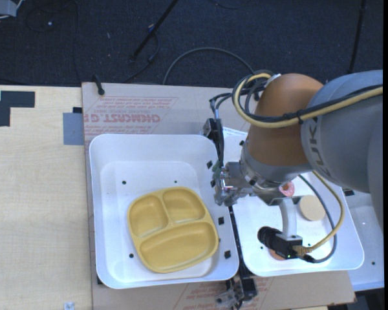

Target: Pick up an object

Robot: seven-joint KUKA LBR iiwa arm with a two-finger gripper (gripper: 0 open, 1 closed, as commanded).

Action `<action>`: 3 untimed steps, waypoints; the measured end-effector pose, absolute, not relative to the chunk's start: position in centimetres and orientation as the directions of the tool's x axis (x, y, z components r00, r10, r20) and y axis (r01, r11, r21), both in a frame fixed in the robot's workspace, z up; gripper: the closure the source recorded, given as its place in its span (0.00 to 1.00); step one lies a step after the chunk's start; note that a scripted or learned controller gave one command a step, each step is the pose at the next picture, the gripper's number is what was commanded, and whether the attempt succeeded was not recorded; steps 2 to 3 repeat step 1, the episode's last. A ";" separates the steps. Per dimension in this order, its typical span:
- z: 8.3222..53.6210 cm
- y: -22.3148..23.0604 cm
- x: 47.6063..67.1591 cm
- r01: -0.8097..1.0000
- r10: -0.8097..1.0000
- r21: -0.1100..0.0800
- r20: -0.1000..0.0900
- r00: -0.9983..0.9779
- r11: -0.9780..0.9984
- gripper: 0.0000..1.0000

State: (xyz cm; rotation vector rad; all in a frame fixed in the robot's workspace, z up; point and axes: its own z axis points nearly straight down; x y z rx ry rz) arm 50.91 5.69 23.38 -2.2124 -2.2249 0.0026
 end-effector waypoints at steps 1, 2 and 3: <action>23.7 10.5 48.6 1.000 1.000 -0.006 0.002 -0.006 0.006 1.00; 23.7 10.5 48.6 1.000 1.000 -0.006 0.002 -0.006 0.006 1.00; 23.7 10.5 48.6 1.000 1.000 -0.006 0.002 -0.006 0.006 1.00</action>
